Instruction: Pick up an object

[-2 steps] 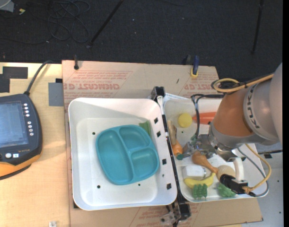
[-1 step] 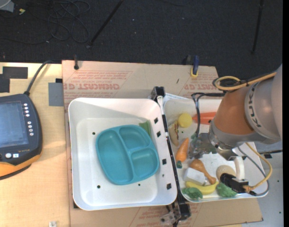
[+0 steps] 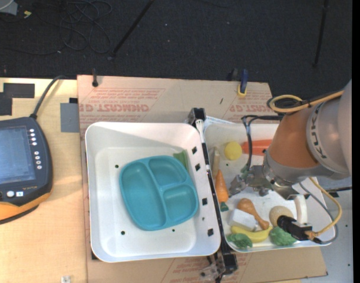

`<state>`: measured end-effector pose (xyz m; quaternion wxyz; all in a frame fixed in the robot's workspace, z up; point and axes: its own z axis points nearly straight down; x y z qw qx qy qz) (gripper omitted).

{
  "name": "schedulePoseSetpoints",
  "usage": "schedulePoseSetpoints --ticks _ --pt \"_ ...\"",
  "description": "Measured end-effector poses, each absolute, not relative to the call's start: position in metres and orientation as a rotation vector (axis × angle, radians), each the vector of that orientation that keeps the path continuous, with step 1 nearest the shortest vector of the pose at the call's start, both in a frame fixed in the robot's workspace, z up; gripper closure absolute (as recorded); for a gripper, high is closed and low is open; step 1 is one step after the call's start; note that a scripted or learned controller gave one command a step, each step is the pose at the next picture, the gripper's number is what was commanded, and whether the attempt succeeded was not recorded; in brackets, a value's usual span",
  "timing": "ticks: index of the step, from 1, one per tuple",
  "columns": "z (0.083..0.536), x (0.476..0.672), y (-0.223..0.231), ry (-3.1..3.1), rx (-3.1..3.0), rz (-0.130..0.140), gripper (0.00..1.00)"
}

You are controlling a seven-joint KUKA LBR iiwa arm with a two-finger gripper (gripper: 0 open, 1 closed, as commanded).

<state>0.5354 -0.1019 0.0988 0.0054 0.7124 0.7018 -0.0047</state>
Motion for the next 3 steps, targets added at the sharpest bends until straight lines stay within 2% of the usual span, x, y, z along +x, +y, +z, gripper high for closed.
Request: schedulePoseSetpoints --ticks 1,2,3 --pt "0.090 0.476 -0.110 2.199 2.225 0.000 0.00" --pt "0.088 0.530 -0.119 2.221 2.221 0.000 0.00" --pt "0.089 0.475 -0.113 2.210 2.224 -0.002 0.00"
